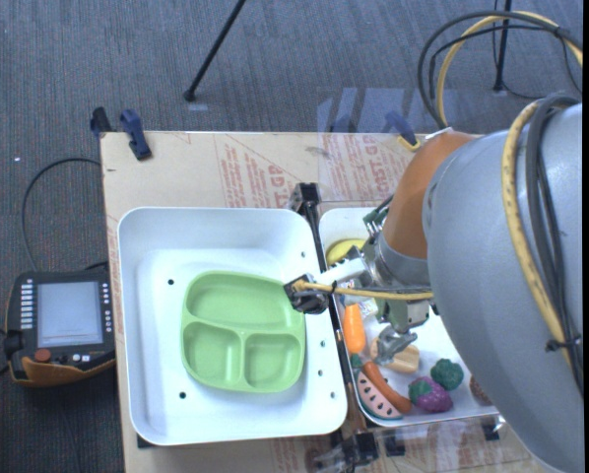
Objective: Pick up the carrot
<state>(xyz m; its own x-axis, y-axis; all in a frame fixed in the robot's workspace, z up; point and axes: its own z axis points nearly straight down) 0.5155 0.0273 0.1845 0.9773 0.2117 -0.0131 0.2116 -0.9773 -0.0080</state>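
Seen from above, the carrot [354, 327] is lying in the right-hand bin [341, 223], close against that bin's left wall and just right of the divider between the two bins. Its long axis is running roughly up and down the view, parallel to that wall, with the orange body pointing toward the watermelon slice [378, 396] below it. A second, redder stick-shaped piece [385, 385] is lying just below the carrot at a slant, near but apparently apart from it.

The gripper [393, 341] is hanging over the same bin, just to the right of the carrot and slightly lower in the view, beneath the grey arm [491, 294] and its orange band [418, 200]. Whether the jaws are standing wide or narrow cannot be told, since the wrist and a yellow cable [373, 290] are crossing in front of them. Nothing is visibly sitting between them, so the carrot is judged to be not yet grasped.

Taken as a judgement, the coming move is turning on a short sideways shift from the gripper toward the carrot, with the jaws closing across the carrot's narrow width rather than along its length. The nearby bin wall is leaving little room on the carrot's left side.

Elsewhere relative to the carrot, a cheese wedge [405, 361] is sitting to its lower right, a broccoli floret [447, 372] and purple grapes [428, 394] farther right, and a green divided plate [243, 331] is resting in the left-hand bin [147, 264].
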